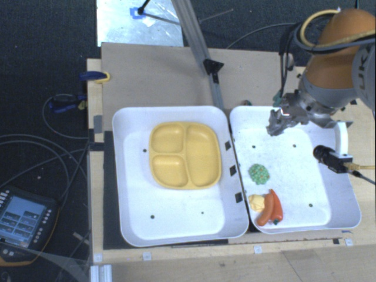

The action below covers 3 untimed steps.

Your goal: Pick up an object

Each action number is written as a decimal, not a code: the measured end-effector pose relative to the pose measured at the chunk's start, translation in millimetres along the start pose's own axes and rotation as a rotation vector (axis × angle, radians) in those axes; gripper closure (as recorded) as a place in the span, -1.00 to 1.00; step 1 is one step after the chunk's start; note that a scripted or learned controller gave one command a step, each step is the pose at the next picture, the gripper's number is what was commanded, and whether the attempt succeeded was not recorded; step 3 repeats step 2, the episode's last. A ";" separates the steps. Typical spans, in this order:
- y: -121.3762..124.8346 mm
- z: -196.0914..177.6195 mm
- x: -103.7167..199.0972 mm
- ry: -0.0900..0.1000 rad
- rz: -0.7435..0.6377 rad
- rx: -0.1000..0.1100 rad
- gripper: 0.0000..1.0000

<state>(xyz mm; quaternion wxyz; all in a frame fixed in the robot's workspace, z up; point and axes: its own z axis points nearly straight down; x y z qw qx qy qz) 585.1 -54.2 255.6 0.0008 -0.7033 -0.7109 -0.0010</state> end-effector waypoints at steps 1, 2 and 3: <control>-12.6 13.2 55.4 0.000 0.000 0.001 1.00; -28.6 25.6 107.9 0.000 0.000 0.002 1.00; -28.6 25.6 107.9 0.000 0.000 0.002 1.00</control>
